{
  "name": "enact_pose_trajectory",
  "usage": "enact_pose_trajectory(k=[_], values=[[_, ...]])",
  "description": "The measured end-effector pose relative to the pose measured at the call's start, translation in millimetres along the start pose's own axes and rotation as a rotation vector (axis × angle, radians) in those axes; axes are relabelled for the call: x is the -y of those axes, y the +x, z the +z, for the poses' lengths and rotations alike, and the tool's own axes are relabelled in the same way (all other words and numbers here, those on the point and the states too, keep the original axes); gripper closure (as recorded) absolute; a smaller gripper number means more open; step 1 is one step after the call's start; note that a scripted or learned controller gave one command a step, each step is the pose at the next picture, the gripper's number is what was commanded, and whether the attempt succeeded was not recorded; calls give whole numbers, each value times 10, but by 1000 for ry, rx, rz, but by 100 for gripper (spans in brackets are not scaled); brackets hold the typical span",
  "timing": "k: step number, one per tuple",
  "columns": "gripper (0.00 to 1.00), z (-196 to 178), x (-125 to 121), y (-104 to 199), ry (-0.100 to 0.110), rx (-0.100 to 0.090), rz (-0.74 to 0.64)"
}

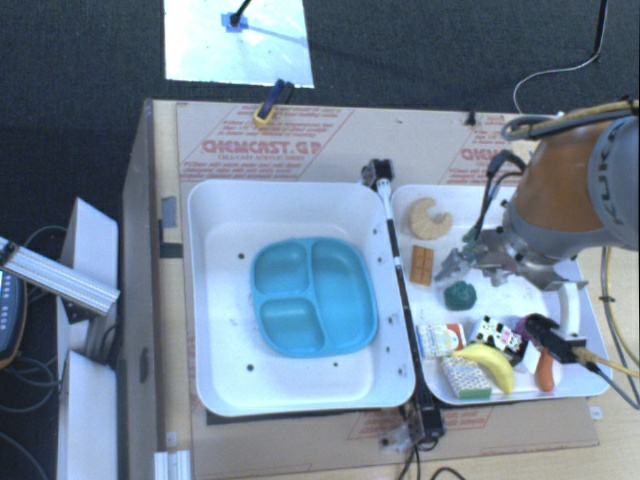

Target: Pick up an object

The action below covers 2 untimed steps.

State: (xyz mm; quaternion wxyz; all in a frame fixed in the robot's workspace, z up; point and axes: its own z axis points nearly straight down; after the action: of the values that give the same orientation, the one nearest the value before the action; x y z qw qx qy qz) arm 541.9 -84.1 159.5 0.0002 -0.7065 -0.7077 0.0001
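My gripper (462, 261) hangs low over the middle of the right bin (585, 393), below the grey and orange arm (570, 193). It sits just above a dark green lump (460, 294) and right of a brown wafer (423, 264). A tan croissant-shaped piece (430, 218) lies at the bin's back left. Nothing is visibly held.
The front of the right bin is crowded with a banana (487, 361), a green-white block (465, 378), a small carton (440, 340), a black-and-white toy (500, 336) and an orange carrot (544, 370). The left bin (215, 218) holds a blue divided plate (312, 296).
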Motion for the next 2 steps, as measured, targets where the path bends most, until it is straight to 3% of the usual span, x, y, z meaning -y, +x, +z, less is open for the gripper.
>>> enact_pose_trajectory(k=[1, 2], values=[[0, 753, 30, -11, -2, 0, 1], [0, 747, -547, -220, -3, 1, -1]])
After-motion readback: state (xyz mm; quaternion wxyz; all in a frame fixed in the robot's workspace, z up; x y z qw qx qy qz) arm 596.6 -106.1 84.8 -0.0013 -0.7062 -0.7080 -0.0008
